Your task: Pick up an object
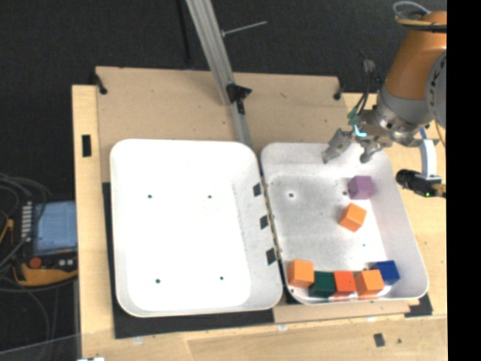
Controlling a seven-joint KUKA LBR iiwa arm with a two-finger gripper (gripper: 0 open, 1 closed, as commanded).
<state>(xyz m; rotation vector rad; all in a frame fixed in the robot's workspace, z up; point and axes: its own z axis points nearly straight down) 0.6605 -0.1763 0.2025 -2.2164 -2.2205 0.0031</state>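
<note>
My gripper [352, 150] hangs over the far edge of the right bin [301, 224], its two fingers spread open with nothing between them. A purple block [361, 186] lies just below it in the bin, apart from the fingers. An orange block [352, 217] sits a little nearer the camera. Along the bin's near rim lie an orange block [301, 272], a green block [324, 283], two more orange blocks [345, 281] [369, 280] and a blue block [386, 271].
The left bin [184, 224] stands beside the right one, joined by dark clips. A slanted metal rail [218, 59] rises behind the bins. A blue device and cables [45, 235] lie off the bench at left.
</note>
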